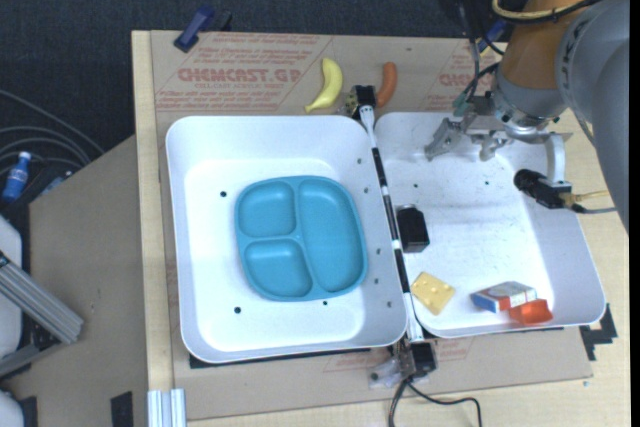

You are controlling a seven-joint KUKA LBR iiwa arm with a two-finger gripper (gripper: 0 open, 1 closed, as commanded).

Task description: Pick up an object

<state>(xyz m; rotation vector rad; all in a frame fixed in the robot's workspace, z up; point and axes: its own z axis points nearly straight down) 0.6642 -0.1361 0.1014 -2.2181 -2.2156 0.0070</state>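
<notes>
**Colours on the bench**

Both bins are white, the right one's floor flecked with fine dark specks. In the left bin lies a plain turquoise-blue plate. The right bin holds a pale yellow cheese wedge dotted with holes, a box in blue, white and red, and an orange block beside it. A black clip sits on the divide. Behind the bins lie a yellow banana and an orange carrot. The board is tan cardboard with red lettering. The arm is grey with an orange band; the gripper is metallic grey.
</notes>
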